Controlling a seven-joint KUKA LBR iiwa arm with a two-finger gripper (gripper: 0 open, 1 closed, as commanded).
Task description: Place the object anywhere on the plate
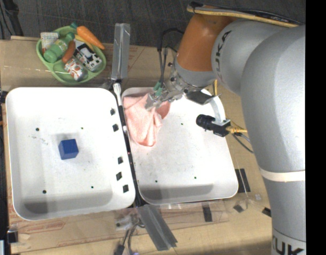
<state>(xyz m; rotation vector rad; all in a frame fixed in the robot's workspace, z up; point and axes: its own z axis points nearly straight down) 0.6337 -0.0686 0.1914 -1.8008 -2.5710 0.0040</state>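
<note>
Nearest the camera, left bin (24, 142) holds a blue cube (68, 149), alone on its floor. Right bin (216, 179) has a pink cloth (144, 122) bunched at its far-left corner, w/ gripper (160, 95) at the cloth's top edge; jaws look pinched on a fold of it. Farther back on tabletop (24, 49), green bowl (56, 74) of toy food

Camera view: single fixed overhead, slanted downward.
Both white bins (24, 142) are taken in side by side; the arm (258, 62) is seen entering from the right.
</note>
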